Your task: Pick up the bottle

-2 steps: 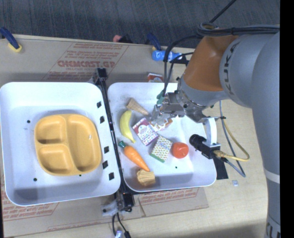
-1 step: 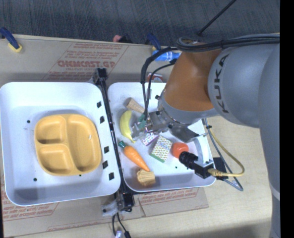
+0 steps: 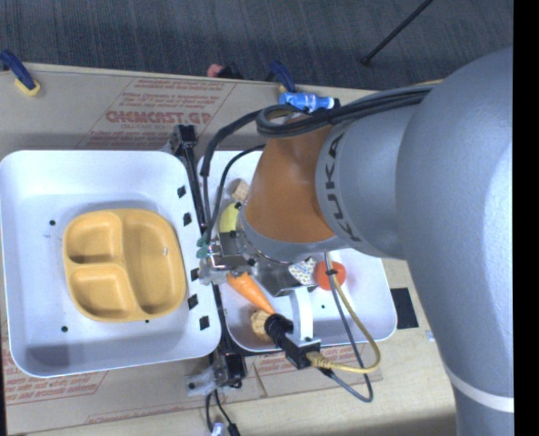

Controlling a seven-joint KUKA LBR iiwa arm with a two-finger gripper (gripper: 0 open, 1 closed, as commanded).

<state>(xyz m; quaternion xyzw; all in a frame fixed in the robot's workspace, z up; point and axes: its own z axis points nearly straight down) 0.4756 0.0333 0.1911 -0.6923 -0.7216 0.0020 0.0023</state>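
Observation:
The grey arm with its orange band [image 3: 287, 189] leans down over the right bin [image 3: 378, 321] and covers most of it. The gripper [image 3: 222, 263] shows as a metal block low at the bin's left wall. Just above it, at the arm's left edge, a yellow object with a beige tip [image 3: 230, 205] peeks out; it may be the bottle, but most of it is hidden. An orange carrot-shaped item [image 3: 248, 289] lies right below the gripper.
The left bin [image 3: 33, 189] holds a yellow divided plate [image 3: 124, 263]. In the right bin are a red-orange piece [image 3: 331, 275], a patterned item [image 3: 301, 269] and a brown round item [image 3: 258, 321]. Black and yellow cables [image 3: 342, 366] trail over its front edge.

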